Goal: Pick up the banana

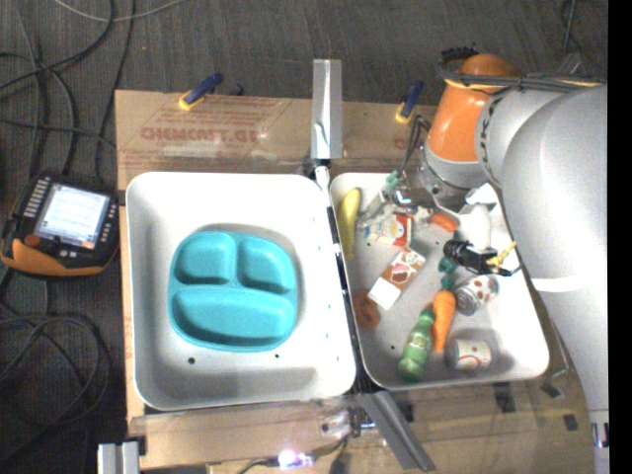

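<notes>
A green bottle (418, 341) and a carrot (443, 315) were seen near the front of the right bin (538, 358). The banana (349, 214) was found farther back, against that bin's left wall. The gripper (407, 192) was poised just right of the banana.

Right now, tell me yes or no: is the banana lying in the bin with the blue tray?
No, the banana lies in the right bin, against its left wall, while the blue tray sits in the left bin.

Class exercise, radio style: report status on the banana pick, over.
Pincer down in right bin, far end, right of banana. Banana lies against left wall, not gripped. Small packets crowd beside it.
</notes>
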Tool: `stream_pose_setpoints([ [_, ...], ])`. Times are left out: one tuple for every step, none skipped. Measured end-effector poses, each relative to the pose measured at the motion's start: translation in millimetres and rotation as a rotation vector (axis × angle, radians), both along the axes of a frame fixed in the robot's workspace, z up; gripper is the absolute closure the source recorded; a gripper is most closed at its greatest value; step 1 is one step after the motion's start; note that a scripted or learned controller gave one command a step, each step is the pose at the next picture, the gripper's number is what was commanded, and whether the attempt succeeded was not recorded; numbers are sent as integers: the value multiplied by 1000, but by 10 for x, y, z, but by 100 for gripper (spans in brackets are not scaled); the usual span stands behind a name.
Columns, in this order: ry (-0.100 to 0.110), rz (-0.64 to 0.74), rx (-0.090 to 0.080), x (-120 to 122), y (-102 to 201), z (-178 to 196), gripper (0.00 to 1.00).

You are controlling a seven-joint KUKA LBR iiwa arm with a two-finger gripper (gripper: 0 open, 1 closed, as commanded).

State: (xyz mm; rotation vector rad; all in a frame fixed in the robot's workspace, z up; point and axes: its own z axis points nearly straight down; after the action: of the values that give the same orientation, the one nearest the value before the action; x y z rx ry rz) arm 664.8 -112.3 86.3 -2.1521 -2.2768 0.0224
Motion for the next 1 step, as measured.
stream_pose_setpoints([
  [12, 131, -5, -26, -7, 6, 0],
])
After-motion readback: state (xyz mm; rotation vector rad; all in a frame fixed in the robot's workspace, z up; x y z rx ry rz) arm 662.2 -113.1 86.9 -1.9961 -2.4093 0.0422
